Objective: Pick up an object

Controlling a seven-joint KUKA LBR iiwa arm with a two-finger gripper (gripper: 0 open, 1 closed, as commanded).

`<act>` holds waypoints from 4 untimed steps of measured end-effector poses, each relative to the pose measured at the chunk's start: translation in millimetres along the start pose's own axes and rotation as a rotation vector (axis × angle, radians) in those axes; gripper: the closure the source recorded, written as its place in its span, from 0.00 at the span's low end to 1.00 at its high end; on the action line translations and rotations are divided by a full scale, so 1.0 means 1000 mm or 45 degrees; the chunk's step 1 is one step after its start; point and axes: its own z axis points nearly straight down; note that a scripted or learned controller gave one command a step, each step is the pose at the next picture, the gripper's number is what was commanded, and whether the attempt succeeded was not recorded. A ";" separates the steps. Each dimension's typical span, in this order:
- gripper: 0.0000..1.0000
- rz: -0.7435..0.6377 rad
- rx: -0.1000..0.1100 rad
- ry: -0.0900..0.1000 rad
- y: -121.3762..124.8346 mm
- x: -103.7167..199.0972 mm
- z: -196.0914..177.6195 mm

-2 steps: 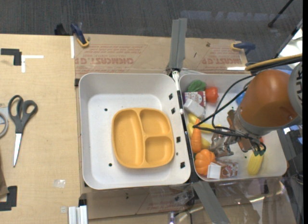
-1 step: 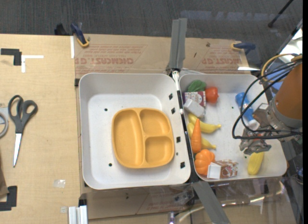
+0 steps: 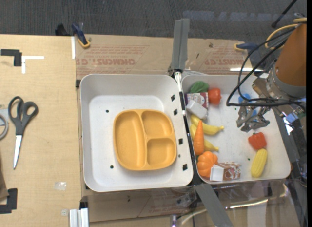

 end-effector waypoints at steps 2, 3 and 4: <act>1.00 -0.395 -0.007 -0.002 -0.070 0.041 0.128; 0.00 -0.396 -0.002 -0.002 -0.071 0.041 0.128; 0.00 -0.230 -0.003 0.002 0.003 0.009 0.130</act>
